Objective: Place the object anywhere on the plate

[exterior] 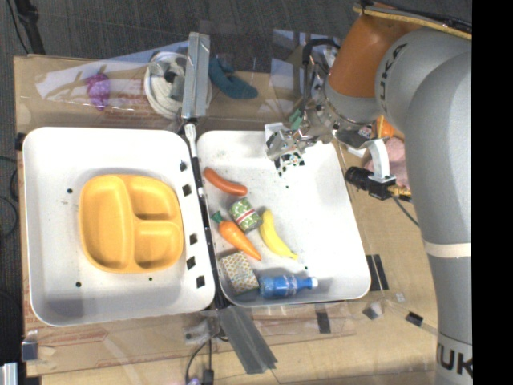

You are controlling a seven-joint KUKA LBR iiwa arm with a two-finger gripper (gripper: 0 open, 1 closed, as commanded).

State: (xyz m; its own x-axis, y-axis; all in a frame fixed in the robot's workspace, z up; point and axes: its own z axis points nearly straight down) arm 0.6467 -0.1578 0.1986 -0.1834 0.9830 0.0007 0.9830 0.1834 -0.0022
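A yellow divided plate (132,220) lies in the left bin (48,295). The right bin (337,215) holds a red sausage (225,183), a green patterned can (247,215), a carrot (239,240), a banana (275,237), a tan patterned block (239,272) and a blue bottle (283,285) lying on its side. My gripper (287,144) hangs over the far end of the right bin, above and to the right of the sausage, apart from every object. Nothing shows between its tips.
Behind the bins on the bench lie a purple item (98,89), a white coil (166,83) and a blue cloth (228,81). The grey arm (433,135) covers the right side. A metal divider (196,239) with black clips runs between the bins.
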